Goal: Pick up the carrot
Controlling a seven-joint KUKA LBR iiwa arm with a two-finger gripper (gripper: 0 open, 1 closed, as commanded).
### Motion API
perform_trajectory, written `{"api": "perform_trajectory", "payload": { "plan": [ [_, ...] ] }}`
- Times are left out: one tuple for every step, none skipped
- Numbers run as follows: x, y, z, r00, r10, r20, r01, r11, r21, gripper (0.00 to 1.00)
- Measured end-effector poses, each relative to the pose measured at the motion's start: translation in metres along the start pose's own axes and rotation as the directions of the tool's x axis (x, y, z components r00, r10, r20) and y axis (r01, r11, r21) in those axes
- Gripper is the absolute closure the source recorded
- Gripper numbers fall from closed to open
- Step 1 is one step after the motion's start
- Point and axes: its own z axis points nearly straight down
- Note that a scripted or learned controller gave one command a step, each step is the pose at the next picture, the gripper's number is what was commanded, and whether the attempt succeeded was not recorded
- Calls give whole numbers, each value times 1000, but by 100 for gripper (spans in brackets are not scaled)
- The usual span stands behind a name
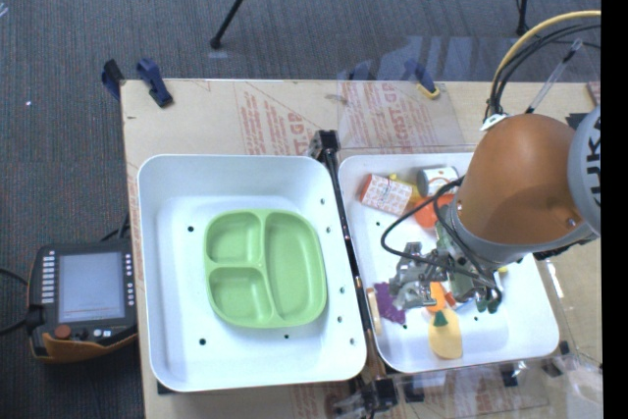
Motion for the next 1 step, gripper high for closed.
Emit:
{"api": "perform_trajectory", "payload": {
  "plan": [
    [5, -22, 4, 968, 250, -8, -250, 968, 3, 100]
  ]
}}
